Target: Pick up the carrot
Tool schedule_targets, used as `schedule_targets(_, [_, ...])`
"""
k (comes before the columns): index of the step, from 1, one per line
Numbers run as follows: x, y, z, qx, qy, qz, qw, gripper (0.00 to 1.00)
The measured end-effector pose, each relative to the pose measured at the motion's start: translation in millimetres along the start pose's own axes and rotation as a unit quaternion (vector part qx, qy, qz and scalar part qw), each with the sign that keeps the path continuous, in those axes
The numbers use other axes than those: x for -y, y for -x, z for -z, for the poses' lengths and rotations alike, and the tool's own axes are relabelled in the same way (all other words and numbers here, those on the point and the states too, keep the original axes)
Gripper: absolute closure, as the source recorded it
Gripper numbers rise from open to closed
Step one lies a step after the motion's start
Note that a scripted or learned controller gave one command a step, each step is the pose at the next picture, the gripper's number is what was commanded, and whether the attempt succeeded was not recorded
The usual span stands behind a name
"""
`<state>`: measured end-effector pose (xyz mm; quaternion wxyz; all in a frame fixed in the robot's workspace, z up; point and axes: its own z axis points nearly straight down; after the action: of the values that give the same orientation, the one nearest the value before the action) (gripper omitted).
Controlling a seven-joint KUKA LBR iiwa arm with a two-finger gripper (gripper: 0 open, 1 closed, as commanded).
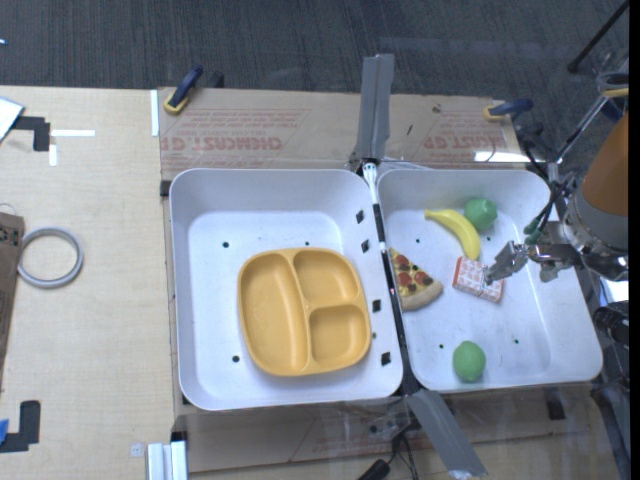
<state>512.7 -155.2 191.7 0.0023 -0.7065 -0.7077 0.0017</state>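
Upside-down "CHEMCNS"-like lettering (245, 141) shows on cardboard at twelve o'clock. The fingers (497, 271), whose spread I cannot tell, touch the red-patterned box (474, 277), with bare floor of the right bin (520, 340) toward five o'clock.

Yellow plate (305, 310), banana (453, 230), pizza slice (412, 279)

Bench (90, 368) with two white bins (200, 298), tape roll (47, 257).

Yellow divided plate (303, 310); yellow banana (453, 230); white bins (190, 268); two green balls (468, 360).
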Motion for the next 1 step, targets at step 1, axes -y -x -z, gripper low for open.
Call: schedule_targets(1, [-0.6,0.5,6.7,0.000,-0.002,0.000,1.0000,1.00])
